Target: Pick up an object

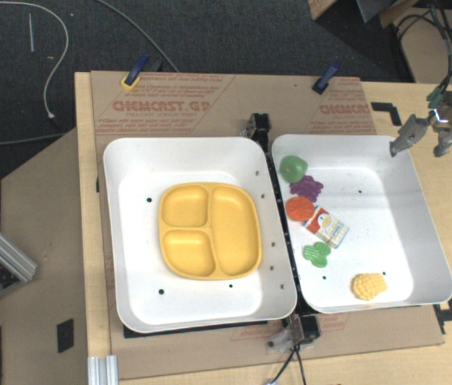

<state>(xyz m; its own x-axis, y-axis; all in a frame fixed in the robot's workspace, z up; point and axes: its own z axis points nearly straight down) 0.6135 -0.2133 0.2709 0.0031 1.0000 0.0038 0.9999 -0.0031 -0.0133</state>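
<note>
The right bin (418,239) holds several small toys along its left side: a green ball (293,168), a purple piece (308,188), an orange-red round piece (299,208), a red and white packet (327,227), a small green piece (316,253) and a yellow corn cob (368,286) near the front. My gripper (422,141) hangs over the far right corner of that bin, well away from the toys. Its two fingers stand apart, open, with nothing between them.
The left bin (130,215) carries a yellow divided plate (210,229) in its middle. Two clamps (135,72) (326,77) hold the cardboard at the back. Cables lie on the dark floor at the far left.
</note>
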